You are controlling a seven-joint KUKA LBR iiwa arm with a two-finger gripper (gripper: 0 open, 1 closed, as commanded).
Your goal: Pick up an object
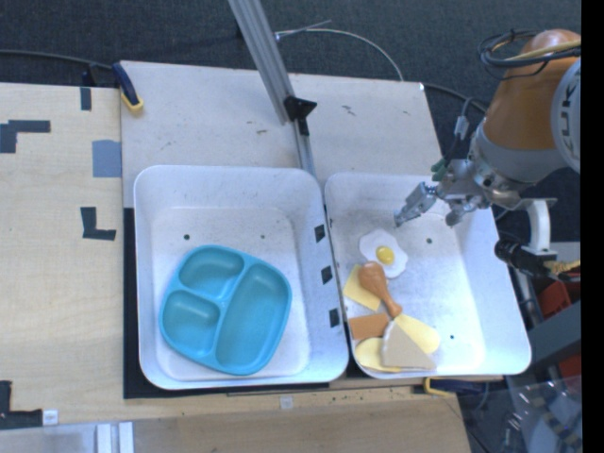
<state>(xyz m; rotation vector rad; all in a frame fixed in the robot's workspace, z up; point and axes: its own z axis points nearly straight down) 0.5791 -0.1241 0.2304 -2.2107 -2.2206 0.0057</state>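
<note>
My gripper (pixel 429 208) hangs over the back of the right bin (pixel 491 281), its two fingers spread open with nothing between them. Just below and to its left lies a toy fried egg (pixel 383 253). Further toward the front lie a toy chicken drumstick (pixel 378 289), a yellow cheese slice (pixel 357 291), an orange-brown piece (pixel 368 327) and a pale bread slice (pixel 406 347) in a loose pile at the bin's front left.
The left bin (pixel 156 192) holds a blue divided plate (pixel 225 308). A metal pole (pixel 260 41) slants across the back of the bench. The right half of the right bin is bare floor.
</note>
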